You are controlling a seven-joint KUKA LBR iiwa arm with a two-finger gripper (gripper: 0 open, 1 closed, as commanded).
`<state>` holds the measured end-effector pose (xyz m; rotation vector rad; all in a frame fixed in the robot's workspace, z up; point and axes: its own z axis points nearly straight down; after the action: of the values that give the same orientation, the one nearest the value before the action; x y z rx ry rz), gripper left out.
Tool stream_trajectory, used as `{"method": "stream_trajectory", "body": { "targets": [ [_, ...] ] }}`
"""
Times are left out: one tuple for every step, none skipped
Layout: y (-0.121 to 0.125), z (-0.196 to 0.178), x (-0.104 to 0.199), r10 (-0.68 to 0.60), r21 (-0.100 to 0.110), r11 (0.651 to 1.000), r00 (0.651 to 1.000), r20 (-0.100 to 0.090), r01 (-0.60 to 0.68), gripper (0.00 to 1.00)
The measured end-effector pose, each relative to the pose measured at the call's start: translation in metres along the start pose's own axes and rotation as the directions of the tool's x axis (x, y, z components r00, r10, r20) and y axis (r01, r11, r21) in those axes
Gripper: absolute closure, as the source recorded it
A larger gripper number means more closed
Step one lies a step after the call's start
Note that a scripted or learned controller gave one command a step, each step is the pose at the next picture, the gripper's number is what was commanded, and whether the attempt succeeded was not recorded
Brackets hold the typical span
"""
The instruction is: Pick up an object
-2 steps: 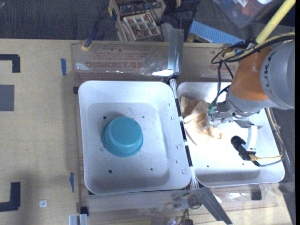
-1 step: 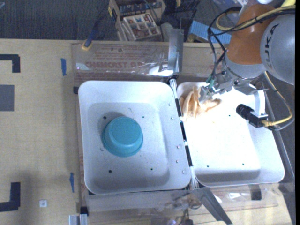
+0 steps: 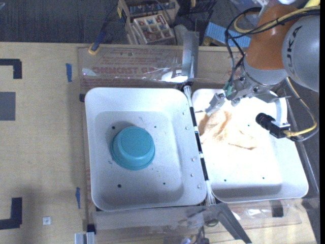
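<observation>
The claw [image 3: 219, 101], its grip unreadable from here, hangs over the right white bin's [image 3: 284, 187] near-left corner; the round teal plastic bowl [image 3: 133, 147], upturned, lies well leftward in the left white bin [image 3: 101, 105]

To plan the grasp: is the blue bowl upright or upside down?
Upside down. The blue bowl in the left bin shows a flat closed base on top, no hollow.
</observation>
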<state>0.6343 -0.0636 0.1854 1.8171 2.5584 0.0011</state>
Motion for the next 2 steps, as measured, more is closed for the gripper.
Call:
{"method": "stream_trajectory", "body": {
  "targets": [
    [-0.024,0.090,-0.050,0.102,-0.004,0.995,0.995,0.000,-0.102,0.00],
    [-0.055,0.092,-0.052,-0.227,-0.013,0.974,0.974,0.006,0.227,0.00]
  ]
}}
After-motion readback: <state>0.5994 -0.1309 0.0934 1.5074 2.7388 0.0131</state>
